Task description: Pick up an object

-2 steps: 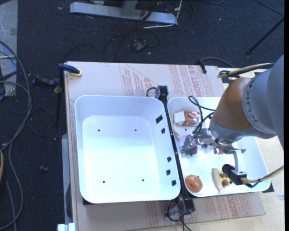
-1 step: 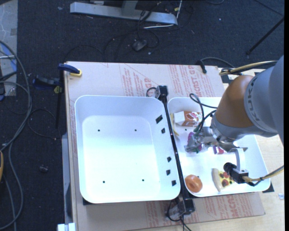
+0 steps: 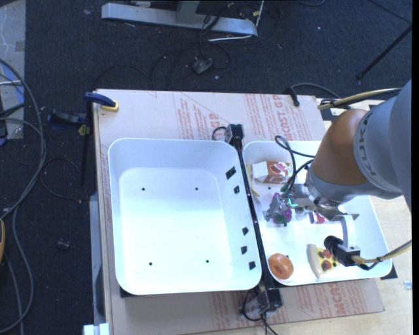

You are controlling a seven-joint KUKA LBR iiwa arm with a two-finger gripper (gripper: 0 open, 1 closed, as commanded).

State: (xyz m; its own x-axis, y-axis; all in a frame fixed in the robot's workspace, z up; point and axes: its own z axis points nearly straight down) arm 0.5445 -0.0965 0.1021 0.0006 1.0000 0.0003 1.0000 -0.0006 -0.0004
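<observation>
carton [image 3: 272, 171] at 12 o'clock of gripper [image 3: 283, 208], doughnut [image 3: 281, 265] at 6, pizza slice [image 3: 320, 260] at 5; finger opening cannot be determined.

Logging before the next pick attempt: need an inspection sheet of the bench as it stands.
Surface: cardboard-topped bench, left bin and right bin side by side.
Job's things: in right bin, carton, purple-green toy, orange ball, pizza slice toy.
Clutter: blue clamp at the bench's far left corner.
Grippers: gripper low over right bin; jaws' state hidden.
Cables: black cable over right bin; loose cables on floor.
Surroundings: dark carpet, metal stand base.
</observation>
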